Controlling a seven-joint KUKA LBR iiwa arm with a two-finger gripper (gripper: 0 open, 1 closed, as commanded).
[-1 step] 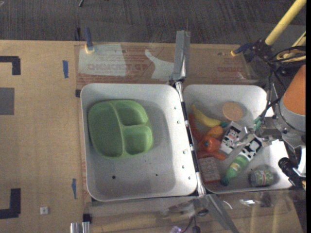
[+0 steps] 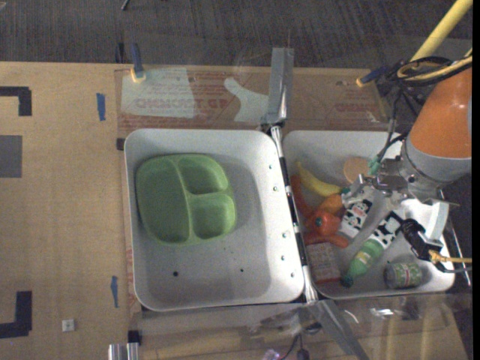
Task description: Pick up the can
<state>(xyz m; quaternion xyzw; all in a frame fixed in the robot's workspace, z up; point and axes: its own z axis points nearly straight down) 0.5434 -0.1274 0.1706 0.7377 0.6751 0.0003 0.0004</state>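
The can [image 2: 403, 274] lies on its side in the front right corner of the right bin [image 2: 330, 142]; it has a green and pale label with a red patch. My gripper [image 2: 373, 187] hangs over the middle of that bin, below the orange wrist band [image 2: 447, 126]. It sits above a black-and-white cow-patterned carton [image 2: 358, 214]. The can is well in front of the gripper and to its right, apart from it.
The right bin also holds a banana [image 2: 316, 181], orange and red items [image 2: 324, 222], a green bottle [image 2: 364, 257], a tan round item [image 2: 357, 169] and a small red-printed box [image 2: 324, 262]. A green divided plate [image 2: 187, 198] rests in the left bin [image 2: 217, 276].
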